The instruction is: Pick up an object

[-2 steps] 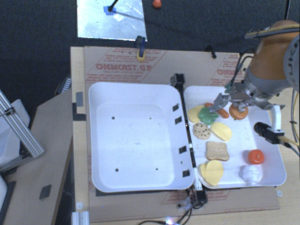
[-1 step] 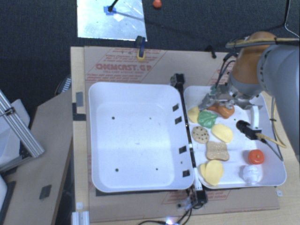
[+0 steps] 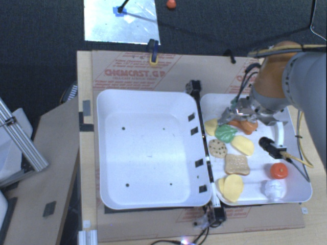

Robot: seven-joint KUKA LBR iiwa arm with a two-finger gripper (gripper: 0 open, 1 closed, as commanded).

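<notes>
Right bin (image 3: 214, 106): tool (image 3: 231, 115) down beside the orange piece (image 3: 246, 127)

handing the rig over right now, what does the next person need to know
Gripper: low over the far end of the right-hand bin, right at the orange piece and next to the green piece. This view does not confirm a grasp.
Things: the cookie, toast slice, yellow pieces, red piece and white piece all lie in that same bin.
Done: nothing visibly lifted.
Left: grasp one object and raise it clear.
</notes>
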